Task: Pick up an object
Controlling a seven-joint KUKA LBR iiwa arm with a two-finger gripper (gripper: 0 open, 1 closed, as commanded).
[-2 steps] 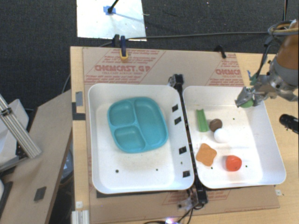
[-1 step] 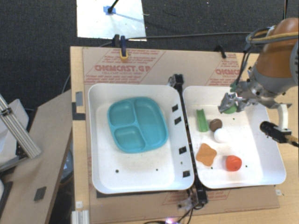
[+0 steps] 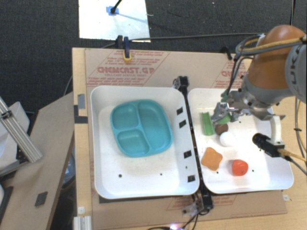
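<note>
A blue tray [image 3: 141, 127] sits in the left bin [image 3: 98, 143]. In the right bin [image 3: 283, 176], the gripper [image 3: 221, 117] hangs over a brown lump [image 3: 221, 127], between a green stick [image 3: 206, 123] and a white ball [image 3: 227, 139]. These sit so close that the gripper might bump one away or grab two.

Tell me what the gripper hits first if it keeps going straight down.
Probably the small brown object just under the gripper, between the green piece and the white ball; depth is uncertain.

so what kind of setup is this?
Likely a robot-grasping test bench, not a kitchen: two white bins on a cardboard-covered table, toy food like the red tomato, and the gripper over the right bin.
</note>
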